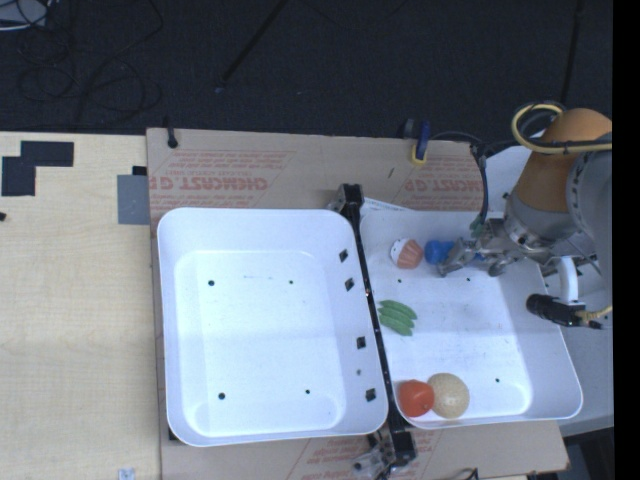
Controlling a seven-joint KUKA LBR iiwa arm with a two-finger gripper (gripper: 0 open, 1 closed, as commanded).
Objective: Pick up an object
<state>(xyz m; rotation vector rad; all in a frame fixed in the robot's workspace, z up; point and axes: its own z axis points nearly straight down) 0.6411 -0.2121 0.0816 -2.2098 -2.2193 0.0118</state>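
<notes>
The approach step is in hand. The claw (462,261) sits low in the right bin (545,393); whether it is apart or together cannot be told. A blue object (438,252) lies just beside its tip, an orange-and-white object (406,254) beyond. Next move: centre over the blue object, then clamp.

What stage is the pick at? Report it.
Done: the tool is down in the right bin, beside the blue object. In hand: nothing visibly lifted. Left: grasp and raise one; the green piece, red ball and tan ball lie untouched.
</notes>
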